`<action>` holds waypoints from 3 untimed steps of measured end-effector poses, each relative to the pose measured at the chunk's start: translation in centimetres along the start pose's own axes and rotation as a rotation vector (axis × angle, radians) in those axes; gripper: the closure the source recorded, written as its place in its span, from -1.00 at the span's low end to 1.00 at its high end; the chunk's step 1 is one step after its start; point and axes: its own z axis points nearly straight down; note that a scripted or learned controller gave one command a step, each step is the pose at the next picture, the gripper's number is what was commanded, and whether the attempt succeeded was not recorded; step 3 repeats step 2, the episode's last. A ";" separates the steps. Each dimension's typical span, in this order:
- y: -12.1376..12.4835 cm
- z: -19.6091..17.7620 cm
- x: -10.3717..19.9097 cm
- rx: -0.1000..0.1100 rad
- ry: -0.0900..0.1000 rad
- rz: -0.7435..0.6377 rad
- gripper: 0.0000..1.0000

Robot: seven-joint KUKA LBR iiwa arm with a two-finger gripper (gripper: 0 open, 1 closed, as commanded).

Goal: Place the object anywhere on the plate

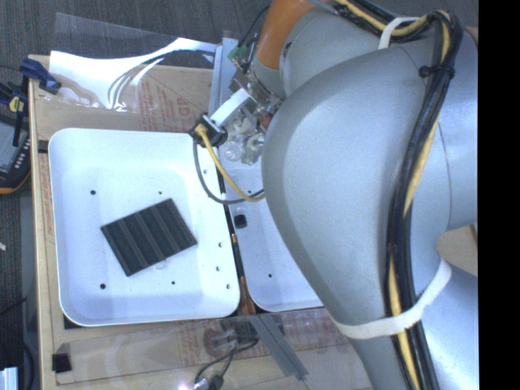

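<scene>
Left white bin (pixel 73 299) holds a dark ribbed rectangular plate (pixel 149 236), lying flat, rotated at a slant, roughly mid-bin. Small dark dots are scattered on the bin floor around it. Right white bin (pixel 272 287) is mostly covered by the big grey arm (pixel 366 177), which reaches in from the right. Orange band (pixel 284 19) sits above the wrist at the top. End effector (pixel 244 140) is over the right bin's upper left, near the divide between bins; finger state is unclear. Yellow and black cables (pixel 213 169) loop off the wrist. Table (pixel 146 352) is brown board. White sheet (pixel 122 63) lies beyond the left bin.
</scene>
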 end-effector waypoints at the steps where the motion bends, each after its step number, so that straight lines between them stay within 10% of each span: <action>1: -13.6 8.2 -2.3 0.002 -0.004 -0.078 1.00; 2: -15.4 7.1 7.0 -0.002 0.000 -0.332 1.00; 3: -15.4 7.1 7.0 -0.002 0.000 -0.332 1.00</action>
